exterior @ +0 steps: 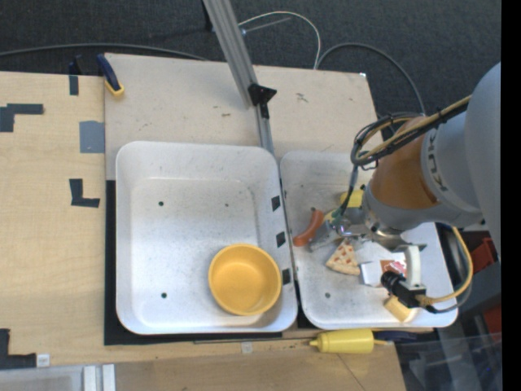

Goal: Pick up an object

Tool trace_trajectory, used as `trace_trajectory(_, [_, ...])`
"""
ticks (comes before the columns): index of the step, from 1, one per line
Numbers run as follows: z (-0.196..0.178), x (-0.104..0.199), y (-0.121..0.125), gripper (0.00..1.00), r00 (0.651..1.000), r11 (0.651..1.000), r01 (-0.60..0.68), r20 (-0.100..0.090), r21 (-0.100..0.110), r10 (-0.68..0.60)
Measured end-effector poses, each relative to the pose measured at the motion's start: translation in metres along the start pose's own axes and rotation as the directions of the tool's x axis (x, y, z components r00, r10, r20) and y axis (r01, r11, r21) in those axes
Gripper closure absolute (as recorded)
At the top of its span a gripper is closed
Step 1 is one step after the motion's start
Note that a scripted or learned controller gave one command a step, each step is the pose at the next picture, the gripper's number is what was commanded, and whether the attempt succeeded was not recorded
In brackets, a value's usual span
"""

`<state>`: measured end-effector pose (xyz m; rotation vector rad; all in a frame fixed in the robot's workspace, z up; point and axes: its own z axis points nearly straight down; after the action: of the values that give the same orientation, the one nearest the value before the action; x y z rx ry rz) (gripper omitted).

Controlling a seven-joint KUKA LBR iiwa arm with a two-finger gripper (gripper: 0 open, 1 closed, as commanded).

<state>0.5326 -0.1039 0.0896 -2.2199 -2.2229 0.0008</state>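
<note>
Nearest us, a yellow bottle [348,341] lies on the counter [187,104] edge below the right bin [313,300]. In the left bin [130,218] sits a round, smooth yellow bowl [243,278]. In the right bin we see a flat pizza wedge [343,259] and an orange sausage shape [309,228]. The arm [415,177] bends down from the right; its claw [335,230] sits among them, and we cannot tell its opening

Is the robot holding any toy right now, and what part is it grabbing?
It cannot be told. The gripper is down in the right bin, next to the orange toy and the pizza slice.
</note>
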Motion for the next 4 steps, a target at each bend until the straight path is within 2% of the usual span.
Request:
trace_trajectory(1, [0.000, 0.000, 0.000, 0.00, 1.000, 1.000, -0.001, -0.001, 0.000, 0.001])
trace_trajectory(2, [-0.010, 0.001, 0.000, 1.00, 1.000, 1.000, 0.000, -0.002, 0.002, 0.000])
trace_trajectory(4, [-0.112, 0.011, 0.019, 1.00, 1.000, 1.000, 0.001, 0.001, -0.004, -0.001])
